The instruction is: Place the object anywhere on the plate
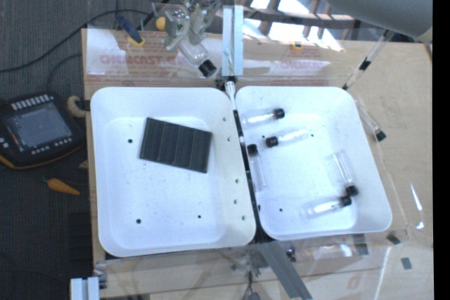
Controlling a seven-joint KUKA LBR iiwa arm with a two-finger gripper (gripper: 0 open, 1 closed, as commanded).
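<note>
Tubes (290,137): five, clear with black caps, all lying in the right bin (292,89); none is on the plate.
Plate (176,145): dark and ribbed, flat on the floor of the left bin (98,151), in its far half and slightly skewed; nothing rests on it.
Gripper (187,31): hangs over the surface (394,81) beyond the far right corner of the left bin, apart from both bins. Cannot tell whether it is wide or narrow, or whether it carries anything.
Right bin contents: far tube (264,116) near the far left corner; middle tube just nearer than it; wall tube (254,168) close along the left wall; two more near the near right corner, their caps close together.
Step in hand (judged): the pick is not yet done.
Best candidate (judged): middle tube, lying free with open floor on both sides.
Grasp advice: come straight down and close across the tube body at mid-length, not on the cap.
Avoid: wall tube, which leaves little room on the wall side; also the corner pair, which is likely to be jostled.
Placing advice: release low and over the plate's middle, since a round tube may roll off.
</note>
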